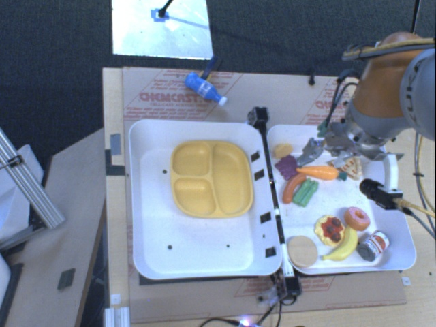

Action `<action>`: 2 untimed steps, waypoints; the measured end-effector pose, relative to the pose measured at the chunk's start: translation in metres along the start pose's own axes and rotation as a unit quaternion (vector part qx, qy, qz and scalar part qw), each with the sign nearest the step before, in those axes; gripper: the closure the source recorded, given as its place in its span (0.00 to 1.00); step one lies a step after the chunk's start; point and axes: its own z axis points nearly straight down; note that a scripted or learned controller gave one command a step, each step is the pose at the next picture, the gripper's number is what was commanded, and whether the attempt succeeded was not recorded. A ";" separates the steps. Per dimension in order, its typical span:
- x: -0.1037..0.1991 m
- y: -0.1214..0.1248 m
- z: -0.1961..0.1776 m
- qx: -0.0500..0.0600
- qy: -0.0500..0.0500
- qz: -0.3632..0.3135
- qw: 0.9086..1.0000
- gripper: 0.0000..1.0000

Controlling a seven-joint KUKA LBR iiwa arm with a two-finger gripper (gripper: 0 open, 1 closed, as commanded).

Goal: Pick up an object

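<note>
Aiming for the carrot, lying flat in the right bin, at about eleven o'clock from the donut. Hanging the gripper just at eleven o'clock of the carrot, holding nothing that shows. Not being able to tell how wide open. Probably feeling light, hard and smooth, so maybe slipping. Pinching across the thick middle seeming best, keeping away from the purple grapes sitting at nine o'clock.

Your carrot: orange toy, lying flat, roughly level across the frame, in the upper middle of the right-hand bin. It touches a purple piece at its left end.
</note>
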 end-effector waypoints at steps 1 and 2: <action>0.000 0.003 -0.006 -0.006 -0.001 -0.001 1.000 0.00; -0.005 0.002 0.037 -0.004 -0.001 0.000 1.000 0.00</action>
